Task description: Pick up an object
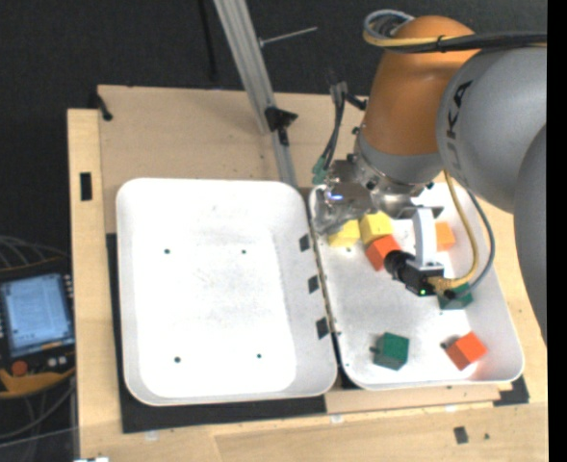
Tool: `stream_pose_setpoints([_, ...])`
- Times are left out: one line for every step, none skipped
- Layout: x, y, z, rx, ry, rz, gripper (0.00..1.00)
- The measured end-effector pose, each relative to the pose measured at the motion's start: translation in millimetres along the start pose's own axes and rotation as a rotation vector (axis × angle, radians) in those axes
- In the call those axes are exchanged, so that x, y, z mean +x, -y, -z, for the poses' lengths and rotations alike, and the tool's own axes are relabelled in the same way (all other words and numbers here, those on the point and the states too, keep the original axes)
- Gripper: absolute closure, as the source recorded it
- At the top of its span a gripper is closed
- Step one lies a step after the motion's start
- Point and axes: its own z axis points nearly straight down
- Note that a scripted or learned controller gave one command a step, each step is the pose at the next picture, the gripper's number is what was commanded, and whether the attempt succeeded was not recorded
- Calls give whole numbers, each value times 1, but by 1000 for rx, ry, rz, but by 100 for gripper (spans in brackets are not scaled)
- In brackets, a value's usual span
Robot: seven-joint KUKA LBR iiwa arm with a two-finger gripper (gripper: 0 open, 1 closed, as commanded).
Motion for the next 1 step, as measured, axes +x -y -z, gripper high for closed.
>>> stream_pose_setpoints([61,-9,-12,-1,-1,2,100])
